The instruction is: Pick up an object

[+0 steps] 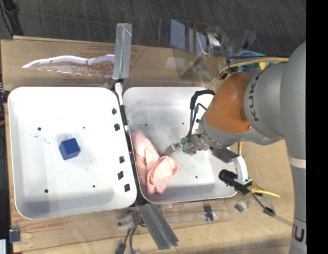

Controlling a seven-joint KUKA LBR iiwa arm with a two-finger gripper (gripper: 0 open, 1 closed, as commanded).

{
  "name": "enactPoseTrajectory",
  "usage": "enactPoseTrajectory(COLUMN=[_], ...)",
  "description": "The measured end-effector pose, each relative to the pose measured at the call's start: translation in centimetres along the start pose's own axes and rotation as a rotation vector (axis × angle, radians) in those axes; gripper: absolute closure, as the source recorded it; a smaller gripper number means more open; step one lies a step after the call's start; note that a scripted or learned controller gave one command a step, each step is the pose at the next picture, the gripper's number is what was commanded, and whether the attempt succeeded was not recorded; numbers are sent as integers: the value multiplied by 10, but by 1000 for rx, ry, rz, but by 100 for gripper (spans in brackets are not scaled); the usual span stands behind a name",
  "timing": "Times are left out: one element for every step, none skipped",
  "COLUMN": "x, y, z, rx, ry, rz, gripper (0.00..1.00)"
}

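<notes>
A crumpled pink cloth (152, 164) lies against the left wall of the right bin (153, 102), toward its front. A small blue cube (69, 148) sits in the middle of the left bin (26, 105). My gripper (176, 146) is low in the right bin, its tip right at the cloth's upper right edge. Whether it touches the cloth is unclear. The grey arm with its orange band (230, 110) covers the right part of that bin.
A divider with black clips (121, 142) separates the two bins. A metal bracket (122, 52) stands behind them on the cardboard-covered bench. A black fitting with yellow cable (235, 181) hangs near the right bin's front right corner.
</notes>
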State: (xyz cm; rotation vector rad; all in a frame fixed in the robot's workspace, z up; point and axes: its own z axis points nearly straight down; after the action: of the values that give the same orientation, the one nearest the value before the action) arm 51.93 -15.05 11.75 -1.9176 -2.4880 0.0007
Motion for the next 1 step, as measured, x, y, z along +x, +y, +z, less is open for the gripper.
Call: enactPoseTrajectory(x=[45], y=[-3], z=[25], rx=[0], ry=[-1], rz=[-52], gripper=[0])
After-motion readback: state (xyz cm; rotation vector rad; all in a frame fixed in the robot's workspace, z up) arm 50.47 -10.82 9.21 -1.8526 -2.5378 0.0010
